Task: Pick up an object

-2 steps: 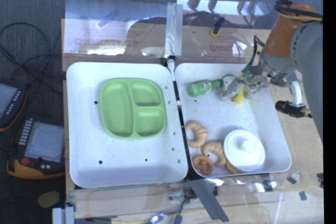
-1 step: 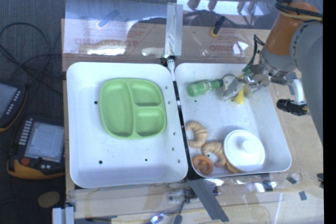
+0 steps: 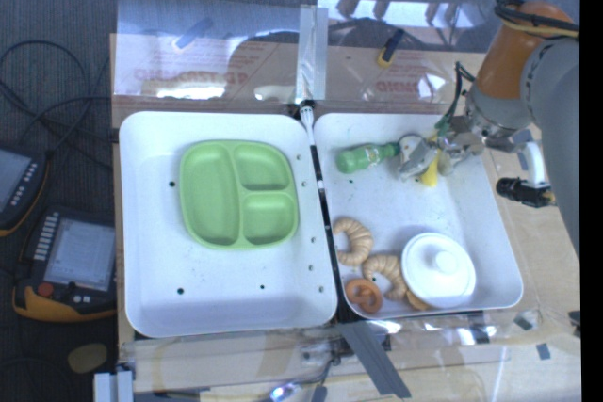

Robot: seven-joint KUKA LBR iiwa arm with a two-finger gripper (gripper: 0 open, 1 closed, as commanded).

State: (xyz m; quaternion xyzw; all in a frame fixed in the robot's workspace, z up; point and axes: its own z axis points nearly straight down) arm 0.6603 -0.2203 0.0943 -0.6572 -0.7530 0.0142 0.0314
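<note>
Nearest the camera, at the front of the right-hand white bin [image 3: 509, 282], sat one round white lidded ceramic-looking pot [image 3: 438, 265], with what appeared to be three tan, ring-shaped pastry or pretzel-like pieces [image 3: 355, 240] beside it, one of them glazed orange-brown. Pot judged rigid, smooth, likely slippery and heavier than the rest; knob on lid the only narrow hold. Pastry pieces judged light, possibly toy plastic; a ring edge would suit a pinch.

Left-hand white bin [image 3: 141, 297] held one light-green plastic plate with three compartments [image 3: 237, 193], lying flat near centre. Judged stiff, light, hard to grip except at rim.

Farther back in the right bin lay one green plastic bottle [image 3: 366, 155] on its side, cap end toward the gripper. Judged light, smooth, apt to roll; best taken across the body.

Just beyond it, the two-finger gripper [image 3: 421, 161] was low over the far part of the right bin, beside a small yellow item [image 3: 431, 172]. Whether the fingers were released or clenched could not be told; nothing seen held. Likely target: bottle or yellow item.
</note>
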